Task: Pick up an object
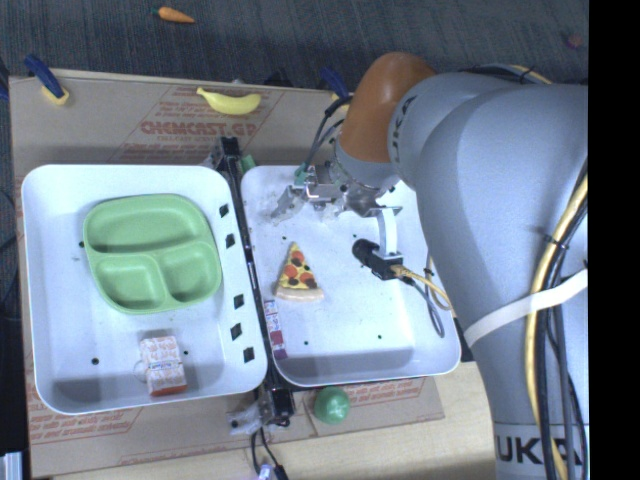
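1. Right white plastic bin [400,353]: a toy pizza slice with red and green toppings [298,273] lies flat near its left wall, crust end toward 6 o'clock.
2. Gripper [305,196] sits low at the bin's 12 o'clock end, just above the pizza slice and apart from it. Jaws: cannot tell whether spread or pressed together; nothing is visibly pinched.
3. The grey arm with its orange band [385,103] enters from 3 o'clock and covers much of the bin's right side.
4. Left white plastic bin [40,268]: a light green three-compartment tray [150,253] at centre; a small red-and-white packet [162,363] lies toward 6 o'clock of the tray, apart from it.
5. On the cardboard-covered desk [120,118]: a yellow toy banana [230,99] at 12 o'clock beyond the bins; a green ball [332,404] at 6 o'clock, just below the right bin's edge.
6. On the dark floor at 12 o'clock: a small orange carrot-shaped toy [176,14].
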`<state>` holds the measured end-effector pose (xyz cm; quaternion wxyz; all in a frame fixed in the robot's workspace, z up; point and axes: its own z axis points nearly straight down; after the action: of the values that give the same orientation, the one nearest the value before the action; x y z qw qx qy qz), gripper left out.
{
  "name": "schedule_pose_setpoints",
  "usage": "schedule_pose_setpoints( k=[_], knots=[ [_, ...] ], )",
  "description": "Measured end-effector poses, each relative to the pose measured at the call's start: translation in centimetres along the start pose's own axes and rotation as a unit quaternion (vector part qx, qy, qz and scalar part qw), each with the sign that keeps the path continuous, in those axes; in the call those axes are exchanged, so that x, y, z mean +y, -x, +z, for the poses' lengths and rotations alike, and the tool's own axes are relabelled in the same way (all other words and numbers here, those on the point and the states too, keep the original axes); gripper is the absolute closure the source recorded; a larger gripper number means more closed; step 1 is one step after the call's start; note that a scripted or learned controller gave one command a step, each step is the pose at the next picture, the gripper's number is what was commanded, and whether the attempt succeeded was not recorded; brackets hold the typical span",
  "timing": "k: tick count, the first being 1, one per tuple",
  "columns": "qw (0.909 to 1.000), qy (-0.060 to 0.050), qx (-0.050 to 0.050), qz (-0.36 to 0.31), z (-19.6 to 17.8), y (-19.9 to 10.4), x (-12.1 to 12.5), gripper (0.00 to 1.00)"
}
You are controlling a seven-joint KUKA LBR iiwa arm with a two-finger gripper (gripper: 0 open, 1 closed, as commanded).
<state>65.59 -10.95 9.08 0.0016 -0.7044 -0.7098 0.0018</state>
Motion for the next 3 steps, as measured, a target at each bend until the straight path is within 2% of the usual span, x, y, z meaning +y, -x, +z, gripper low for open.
schedule_pose_setpoints(
  k=[1,2,3],
  knots=[
    [1.0,0.0,0.0,-0.002,-1.1,0.0,0.1,1.0],
    [1.0,0.003,0.001,0.0,-10.3,-7.8,0.2,1.0],
    [1.0,0.001,0.001,0.0,-15.9,-12.8,-10.7,1.0]
  ],
)
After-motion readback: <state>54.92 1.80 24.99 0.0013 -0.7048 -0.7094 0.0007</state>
